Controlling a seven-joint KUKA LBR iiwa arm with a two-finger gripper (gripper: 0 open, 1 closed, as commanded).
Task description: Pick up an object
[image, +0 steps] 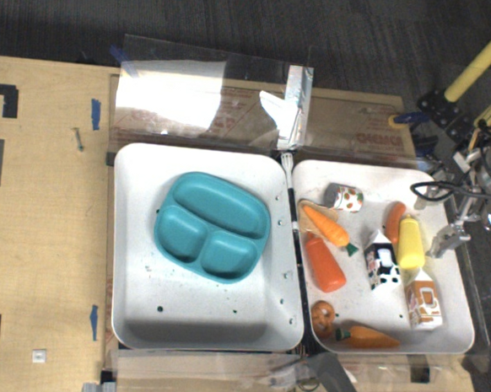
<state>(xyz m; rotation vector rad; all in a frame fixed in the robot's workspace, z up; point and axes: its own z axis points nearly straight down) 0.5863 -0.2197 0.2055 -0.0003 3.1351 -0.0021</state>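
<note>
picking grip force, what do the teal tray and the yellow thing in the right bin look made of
Teal tray: probably moulded plastic, matte, with soft rounded compartment edges and even colour. Yellow thing: likely smooth toy plastic or rubber, with a slight sheen; too small to tell which.

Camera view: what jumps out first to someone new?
The teal divided tray dominates, lying upside down by itself in the left bin. Next comes the clutter of toy food in the right bin: an orange carrot near its left wall, a yellow piece toward the right. The arm's pincer sits at that bin's right edge.
</note>
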